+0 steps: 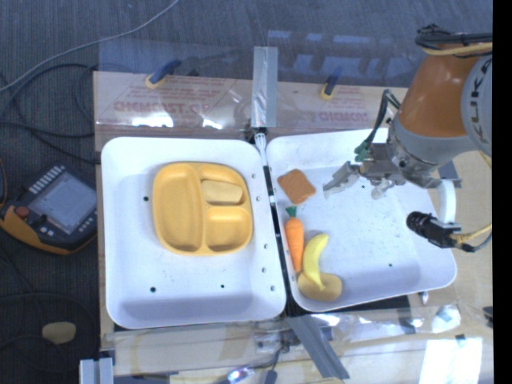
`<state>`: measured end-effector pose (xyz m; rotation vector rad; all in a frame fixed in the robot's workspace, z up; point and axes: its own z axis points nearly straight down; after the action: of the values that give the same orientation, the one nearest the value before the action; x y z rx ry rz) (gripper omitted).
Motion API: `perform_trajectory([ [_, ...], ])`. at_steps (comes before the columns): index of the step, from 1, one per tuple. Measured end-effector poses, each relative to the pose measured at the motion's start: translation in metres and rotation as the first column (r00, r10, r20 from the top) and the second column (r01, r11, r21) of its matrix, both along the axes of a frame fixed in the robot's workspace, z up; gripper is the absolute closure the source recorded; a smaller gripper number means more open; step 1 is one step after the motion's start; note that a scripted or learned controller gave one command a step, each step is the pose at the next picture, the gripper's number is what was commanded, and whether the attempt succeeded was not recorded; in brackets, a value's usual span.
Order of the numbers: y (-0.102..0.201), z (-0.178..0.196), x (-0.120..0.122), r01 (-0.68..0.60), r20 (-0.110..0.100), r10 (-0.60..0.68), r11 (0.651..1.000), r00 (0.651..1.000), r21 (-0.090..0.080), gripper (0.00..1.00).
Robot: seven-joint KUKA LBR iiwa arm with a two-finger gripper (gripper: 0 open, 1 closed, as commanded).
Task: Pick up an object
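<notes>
In the right bin (416, 272), an orange-brown square cracker (297, 186) lies near the left wall. Below it along that wall are a carrot (294, 241) with a green top and a yellow banana (318, 270). My gripper (357, 184) hangs over the upper middle of the right bin, to the right of the cracker and apart from it. It is open, with nothing between its fingers (337, 180).
The left bin (128, 294) holds a yellow divided plate (178, 212) with a pale yellow piece (222, 191) in its upper right compartment. A black fitting (432, 229) hangs off the arm over the right bin's right side. A control pendant (52, 206) lies on the floor at left.
</notes>
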<state>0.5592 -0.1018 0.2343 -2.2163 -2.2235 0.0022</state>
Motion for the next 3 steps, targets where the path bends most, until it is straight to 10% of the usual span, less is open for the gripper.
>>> perform_trajectory([
  [1, 0.008, -0.094, -0.012, -0.221, 0.0, 0.221, 0.975, 0.975, 0.001, 0.0],
  [2, -0.005, -0.137, 0.078, -0.234, 0.028, 0.234, 0.972, 0.972, -0.006, 0.0],
  [3, -0.005, -0.138, 0.11, -0.441, -0.004, 0.441, 0.898, 0.898, 0.0, 0.0],
])
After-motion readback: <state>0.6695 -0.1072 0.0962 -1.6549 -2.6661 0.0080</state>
